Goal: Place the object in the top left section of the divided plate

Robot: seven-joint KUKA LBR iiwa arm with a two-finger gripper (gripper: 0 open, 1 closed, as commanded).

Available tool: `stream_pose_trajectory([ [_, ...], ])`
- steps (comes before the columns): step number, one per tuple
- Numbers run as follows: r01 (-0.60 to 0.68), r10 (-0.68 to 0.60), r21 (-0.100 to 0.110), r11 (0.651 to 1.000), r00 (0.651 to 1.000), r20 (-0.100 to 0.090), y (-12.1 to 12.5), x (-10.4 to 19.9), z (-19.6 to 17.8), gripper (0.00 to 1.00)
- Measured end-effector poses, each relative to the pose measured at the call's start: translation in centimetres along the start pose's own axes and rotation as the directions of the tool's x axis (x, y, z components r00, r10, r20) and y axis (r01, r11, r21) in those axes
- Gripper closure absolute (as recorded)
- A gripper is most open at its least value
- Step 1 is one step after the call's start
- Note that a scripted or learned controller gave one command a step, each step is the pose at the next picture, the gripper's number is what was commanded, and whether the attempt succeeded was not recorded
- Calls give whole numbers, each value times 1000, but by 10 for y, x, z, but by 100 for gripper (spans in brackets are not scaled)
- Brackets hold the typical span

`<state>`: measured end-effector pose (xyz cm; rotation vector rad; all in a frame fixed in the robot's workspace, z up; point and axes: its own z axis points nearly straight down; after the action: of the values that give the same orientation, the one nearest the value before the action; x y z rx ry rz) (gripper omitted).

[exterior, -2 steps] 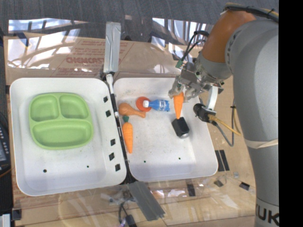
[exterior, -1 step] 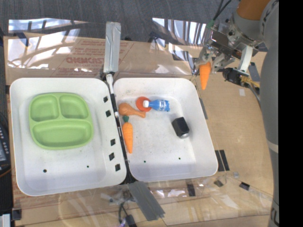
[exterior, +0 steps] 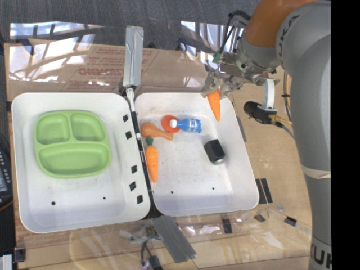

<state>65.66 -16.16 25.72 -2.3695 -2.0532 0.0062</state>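
Observation:
A green divided plate point(exterior: 72, 143) lies in the left white bin point(exterior: 34, 207), with two small sections at its top and one wide section below. My gripper point(exterior: 218, 89) hovers over the back right of the right bin point(exterior: 236, 193). It is shut on the thick end of an orange carrot point(exterior: 215, 106), which hangs point down above the bin floor. The plate's top left section point(exterior: 54, 128) holds nothing.
In the right bin lie a second carrot point(exterior: 152, 162) by the left wall, a brown chicken drumstick point(exterior: 153, 131), a blue bottle with an orange-red cap point(exterior: 183, 124) and a black block point(exterior: 214, 151). Cardboard and grey tape sit behind the bins.

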Motion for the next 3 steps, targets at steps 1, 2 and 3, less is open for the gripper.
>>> stream_pose_trajectory([
  [1,98,-98,-1,995,995,1,6,-38,42,100],
  [2,255,-255,-1,967,967,1,6,-39,105,100],
  [3,122,-122,-7,992,992,3,-9,-52,25,100],
])
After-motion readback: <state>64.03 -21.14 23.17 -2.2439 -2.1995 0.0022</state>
